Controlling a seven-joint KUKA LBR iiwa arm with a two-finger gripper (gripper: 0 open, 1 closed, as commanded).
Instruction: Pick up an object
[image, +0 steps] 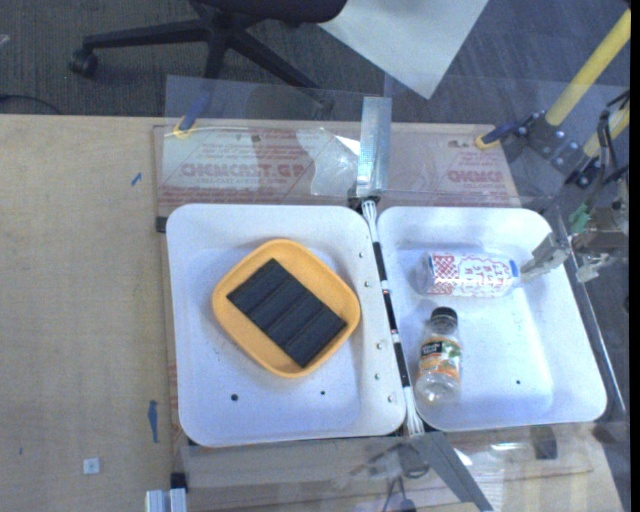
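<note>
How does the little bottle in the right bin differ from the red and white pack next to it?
The bottle is clear with a dark cap; the pack is patterned red and white. The bottle lies pointing up and down the view, near the divider; the pack lies crosswise, farther back. Both lie on their sides in the right bin.

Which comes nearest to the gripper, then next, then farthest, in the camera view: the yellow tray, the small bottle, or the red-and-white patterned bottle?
Measured from the gripper at the right bin's right edge:
1. Red-and-white patterned bottle, lying in the right bin, just beside the gripper.
2. Small bottle, right bin, lower down near the divider.
3. Yellow tray, in the left bin.
</note>
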